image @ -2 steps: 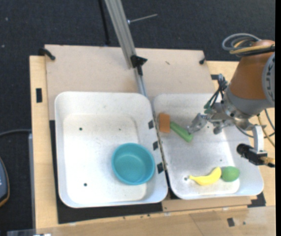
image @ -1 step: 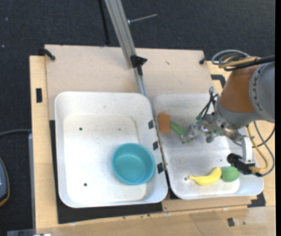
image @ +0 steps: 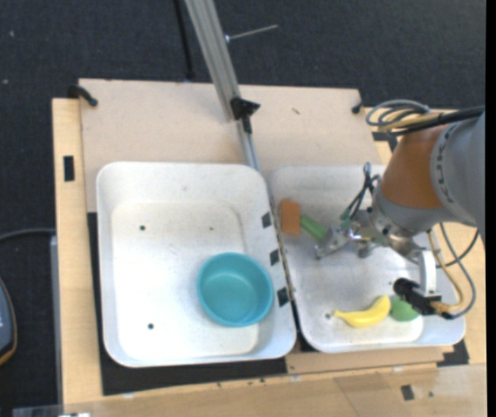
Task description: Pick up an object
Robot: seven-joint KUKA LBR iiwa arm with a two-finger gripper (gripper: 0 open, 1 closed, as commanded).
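Overhead view of two white bins. The left bin (image: 126, 198) holds a teal bowl (image: 234, 288) at its lower right. The right bin (image: 317, 185) holds an orange-headed brush with a green handle (image: 298, 221) at its upper left, beside the divider, and a yellow banana (image: 365, 314) touching a small green object (image: 405, 311) along the lower edge. The arm (image: 426, 176) enters from the right of the frame; its gripper (image: 333, 243) sits low at mid-bin, just beside the brush's green handle. Whether the fingers are spread or closed cannot be told at this resolution, and nothing is seen between them. The brush appears the nearest candidate; a sound grasp would likely centre the fingers across the narrow handle, clear of the bin wall, before closing.
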